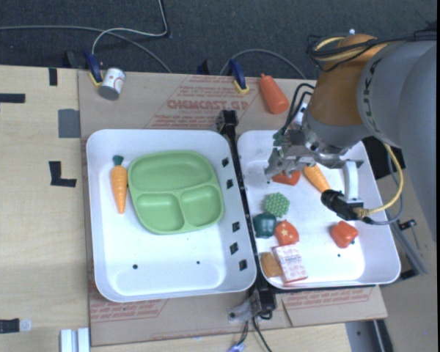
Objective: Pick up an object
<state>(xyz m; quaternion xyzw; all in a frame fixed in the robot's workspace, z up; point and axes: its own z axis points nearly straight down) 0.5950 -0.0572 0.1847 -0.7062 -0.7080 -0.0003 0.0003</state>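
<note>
A small white-and-silver cylindrical can is seen lying on the brown cardboard sheet at the far left, beyond the bins.

In the left shallow white bin an orange toy carrot with a green top is laid along the left side, just beside a light green plastic divided plate with three compartments, which is set in the middle of that bin.

An orange tapered toy carrot without leaves is placed on the cardboard beyond the right bin.

In the right shallow white bin the following are listed: a red-orange flat toy piece at the far left, lying directly under the two-finger gripper; a round green knobbly toy; a dark teal rounded toy touching it on the near side; a red toy pepper-like piece; a tan flat piece beside a small pink-and-white printed packet at the near edge; an orange elongated toy; a red rounded toy toward the right.

The gripper is lowered over the red-orange piece; whether it is clenched or released cannot be told. The grey arm with orange band is extended from the right.
</note>
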